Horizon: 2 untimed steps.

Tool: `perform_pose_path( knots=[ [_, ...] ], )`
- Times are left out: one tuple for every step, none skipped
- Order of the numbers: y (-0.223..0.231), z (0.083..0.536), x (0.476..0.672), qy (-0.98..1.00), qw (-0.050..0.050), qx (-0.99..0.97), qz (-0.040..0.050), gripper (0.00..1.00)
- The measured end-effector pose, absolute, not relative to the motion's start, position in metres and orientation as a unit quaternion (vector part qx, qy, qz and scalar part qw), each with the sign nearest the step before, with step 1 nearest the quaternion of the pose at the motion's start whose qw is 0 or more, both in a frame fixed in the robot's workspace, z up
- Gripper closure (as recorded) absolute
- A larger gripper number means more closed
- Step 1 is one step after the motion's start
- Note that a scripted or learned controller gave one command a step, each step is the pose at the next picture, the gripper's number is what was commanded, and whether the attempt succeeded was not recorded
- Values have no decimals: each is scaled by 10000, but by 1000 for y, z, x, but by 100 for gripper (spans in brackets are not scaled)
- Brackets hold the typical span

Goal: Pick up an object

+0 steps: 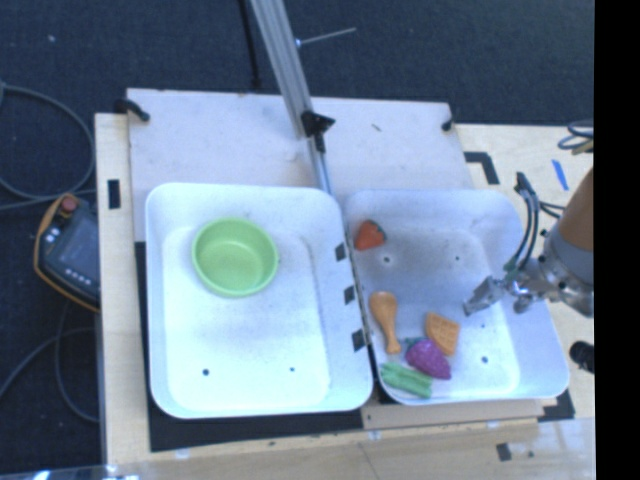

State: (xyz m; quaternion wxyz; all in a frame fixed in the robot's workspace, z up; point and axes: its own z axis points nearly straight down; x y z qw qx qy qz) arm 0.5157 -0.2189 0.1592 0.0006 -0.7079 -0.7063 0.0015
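Observation:
The right bin holds several toy foods. A red strawberry-like piece lies near its far left corner. A tan drumstick lies by the left wall. An orange wedge, a purple grape cluster and a green piece sit close together near the front edge. My gripper hangs over the right part of this bin, to the right of the orange wedge, with nothing seen between its fingers. The left bin holds a green bowl.
A slanted metal pole rises from behind the bins at the middle. A yellow-edged pendant lies on the floor to the left. Cables run along the arm at the right edge of the bench.

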Motion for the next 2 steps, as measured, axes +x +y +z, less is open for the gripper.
perform_pose_path(
  knots=[
    [-220, 173, 518, -7049, -28, -7093, -9, 100],
    [-222, 217, 519, -7086, -35, -7056, -13, 100]
  ],
)
